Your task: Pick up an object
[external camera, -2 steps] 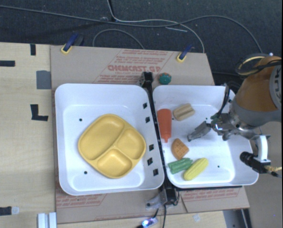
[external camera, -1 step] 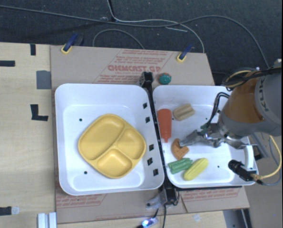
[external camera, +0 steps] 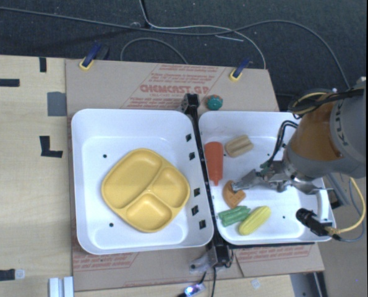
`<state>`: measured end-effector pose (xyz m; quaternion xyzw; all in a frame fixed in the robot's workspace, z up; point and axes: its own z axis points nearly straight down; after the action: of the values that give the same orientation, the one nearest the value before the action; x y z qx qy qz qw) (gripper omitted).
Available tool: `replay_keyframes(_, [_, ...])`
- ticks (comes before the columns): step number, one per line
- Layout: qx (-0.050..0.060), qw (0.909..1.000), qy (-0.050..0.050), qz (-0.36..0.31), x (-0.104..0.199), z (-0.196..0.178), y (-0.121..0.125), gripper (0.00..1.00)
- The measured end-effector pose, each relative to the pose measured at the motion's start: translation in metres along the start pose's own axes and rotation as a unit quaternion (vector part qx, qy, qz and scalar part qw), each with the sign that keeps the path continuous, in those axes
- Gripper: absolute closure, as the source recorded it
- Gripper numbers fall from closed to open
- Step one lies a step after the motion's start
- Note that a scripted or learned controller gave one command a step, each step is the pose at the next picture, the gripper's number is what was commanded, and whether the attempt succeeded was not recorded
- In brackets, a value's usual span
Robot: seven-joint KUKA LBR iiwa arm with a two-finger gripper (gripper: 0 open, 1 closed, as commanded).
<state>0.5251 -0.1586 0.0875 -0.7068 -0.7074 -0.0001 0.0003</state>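
**Fingers low over the right bin, beside the orange piece**

The arm (external camera: 329, 138) reaches in from the right edge of the counter (external camera: 23, 166), and its fingers (external camera: 240, 183) sit low inside the right bin (external camera: 307, 234), pointing toward the wall that divides the two bins. The tips lie just beside, perhaps touching, a small orange piece (external camera: 234, 195) near the middle of the bin floor. The fingers look nearly closed, with only a narrow gap, and nothing can be seen between them; whether they touch the orange piece cannot be told.

Other things in the right bin:
- a carrot (external camera: 214, 161) lying along the dividing wall, toward the far side
- a tan block (external camera: 239, 145) just right of the carrot's upper end, toward the far edge
- a green pod (external camera: 233, 215) near the front edge, close to the dividing wall
- a corn cob (external camera: 254, 219) touching the pod on its right, tilted

The left bin (external camera: 85, 129) holds a yellow divided plate (external camera: 145, 189), turned at an angle in the middle of its floor.

A small teal ball (external camera: 215, 102) rests on the cardboard sheet (external camera: 165, 82) beyond the bins' far edge, near where the two bins meet.
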Motion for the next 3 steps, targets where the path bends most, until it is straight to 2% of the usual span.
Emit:
replay_keyframes(1, [-0.003,1.0,0.004,-0.002,0.004,-0.013,0.003,1.0])
replay_keyframes(2, [-0.001,1.0,-0.001,0.0,0.003,-0.075,0.007,1.0])
replay_keyframes(3, [-0.001,1.0,-0.001,-0.001,0.003,-0.127,0.018,1.0])
